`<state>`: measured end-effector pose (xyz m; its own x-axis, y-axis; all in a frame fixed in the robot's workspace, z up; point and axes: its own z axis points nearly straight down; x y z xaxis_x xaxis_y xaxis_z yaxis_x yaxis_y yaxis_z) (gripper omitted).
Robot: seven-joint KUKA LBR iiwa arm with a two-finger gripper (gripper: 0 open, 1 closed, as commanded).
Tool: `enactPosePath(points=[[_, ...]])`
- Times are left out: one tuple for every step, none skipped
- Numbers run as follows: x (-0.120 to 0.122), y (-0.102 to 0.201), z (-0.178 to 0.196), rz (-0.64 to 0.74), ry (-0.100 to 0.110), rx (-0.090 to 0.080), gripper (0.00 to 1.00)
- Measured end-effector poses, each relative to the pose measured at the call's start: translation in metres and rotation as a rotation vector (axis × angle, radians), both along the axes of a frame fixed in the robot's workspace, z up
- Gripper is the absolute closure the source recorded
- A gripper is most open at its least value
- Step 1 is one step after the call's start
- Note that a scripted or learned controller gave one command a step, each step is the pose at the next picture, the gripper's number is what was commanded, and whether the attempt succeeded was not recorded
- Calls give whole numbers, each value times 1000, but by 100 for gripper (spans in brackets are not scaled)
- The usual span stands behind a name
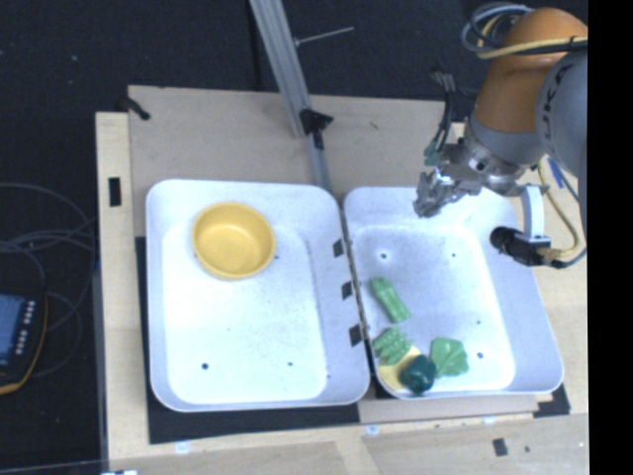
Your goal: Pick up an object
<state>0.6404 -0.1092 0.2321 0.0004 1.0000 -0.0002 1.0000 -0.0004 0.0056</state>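
The gripper (432, 202) hangs at the right bin's (514, 295) 12 o'clock rim; its jaws are too small and dark to read, so I cannot tell their state. Most of the arm (514, 87) is cut off. Four green toys crowd the bin's 6 o'clock corner: a long one (389, 299), a ridged one (392, 344), a leafy one (450, 356) and a dark ball (417, 374) partly hiding something yellow. One yellow bowl (233, 239) sits at 10 o'clock in the left bin (247, 354). Both bins rest on the desk (198, 127).

Views: 1 fixed camera.
Position: above the counter (119, 265), looking down at a slant.
Coverage: both white bins (163, 295) in full, dark floor around.
Distance: moderate.
Arm (514, 87): enters from the right.
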Motion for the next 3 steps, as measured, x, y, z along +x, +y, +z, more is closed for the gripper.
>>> enactPosePath(points=[[0,0,25,0,3,1,100],[-17,44,18,3,5,0,100],[-21,101,9,4,5,1,100]])
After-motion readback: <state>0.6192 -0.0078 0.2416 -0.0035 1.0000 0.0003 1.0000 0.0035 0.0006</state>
